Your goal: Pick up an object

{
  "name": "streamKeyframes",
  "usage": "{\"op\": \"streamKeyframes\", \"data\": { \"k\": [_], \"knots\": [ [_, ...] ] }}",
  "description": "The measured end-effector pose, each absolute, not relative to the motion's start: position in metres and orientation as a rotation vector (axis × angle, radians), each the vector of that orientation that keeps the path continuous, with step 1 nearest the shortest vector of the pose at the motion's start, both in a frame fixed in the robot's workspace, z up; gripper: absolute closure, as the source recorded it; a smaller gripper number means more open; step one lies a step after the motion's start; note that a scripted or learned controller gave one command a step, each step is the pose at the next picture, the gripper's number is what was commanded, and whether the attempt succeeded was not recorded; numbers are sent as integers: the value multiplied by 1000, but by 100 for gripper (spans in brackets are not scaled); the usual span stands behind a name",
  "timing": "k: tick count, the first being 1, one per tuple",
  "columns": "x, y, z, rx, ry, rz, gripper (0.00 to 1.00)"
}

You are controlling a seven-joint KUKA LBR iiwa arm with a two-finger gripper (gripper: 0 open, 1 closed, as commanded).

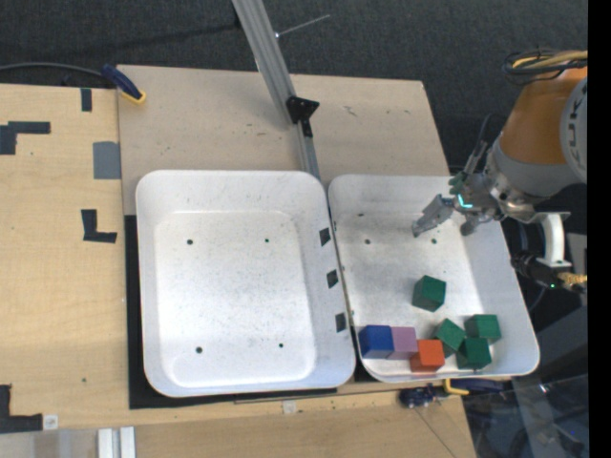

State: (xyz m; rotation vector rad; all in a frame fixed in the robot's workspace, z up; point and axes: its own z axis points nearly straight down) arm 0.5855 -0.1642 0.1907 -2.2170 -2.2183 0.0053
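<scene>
A wooden bench (239,113) is sitting against a dark carpeted floor, carrying two shallow white bins side by side; a grey metal pole (269,51) is slanting down across the bench toward the seam between them, and a blue and yellow clamp (124,82) is lying near the bench's far left corner. The left bin (162,198) is showing nothing but a speckled white floor with a few dark dots; the right bin (382,194) is holding all the blocks. One green block (430,292) is sitting alone near the middle of that bin, apart from the rest; along the near wall a blue block (376,340) is touching a purple block (404,340), an orange block (429,353) is sitting just beside the purple one, and three more green blocks (470,340) are crowding the near right corner. The arm (544,132) is reaching in from the right; its gripper (449,214) is hanging over the far part of the right bin with its fingers spread apart and nothing between them, well apart from the lone green block.
</scene>
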Motion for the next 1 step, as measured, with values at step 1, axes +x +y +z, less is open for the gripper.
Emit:
{"op": "streamKeyframes", "data": {
  "k": [1],
  "knots": [
    [587,-164,193,-2218,-2223,1,0]
  ]
}}
